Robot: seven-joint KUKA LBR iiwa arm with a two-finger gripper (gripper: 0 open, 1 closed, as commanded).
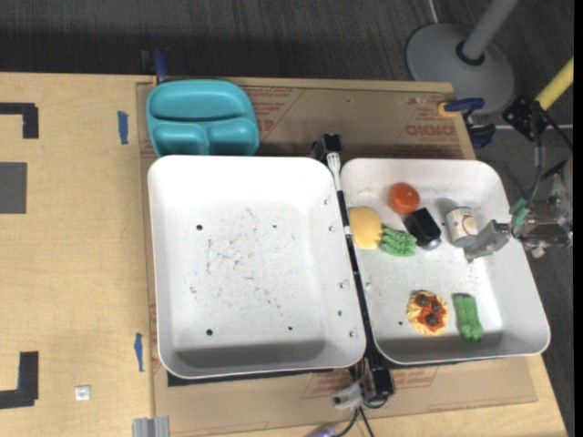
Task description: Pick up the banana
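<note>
Banana (pixel 365 227) lies in the right bin (pixel 510 280), at its left wall, touching a green ridged toy (pixel 397 242) on its right. Orange ball (pixel 404 197) and black block (pixel 423 228) sit just right of it, a small can (pixel 460 221) beyond. Pizza toy (pixel 428 310) and green piece (pixel 468 317) lie near the front. Hand (pixel 481 242) sits at the bin's right side beside the can; grip state: cannot tell. Left bin (pixel 246 262) beside it; teal tray (pixel 202 117) behind on the surface (pixel 73 244).

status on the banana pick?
Gripper at right bin's right side, nothing visibly between fingers. Banana lying at bin's left wall, untouched. Black block, small can, green toy sit between them.
</note>
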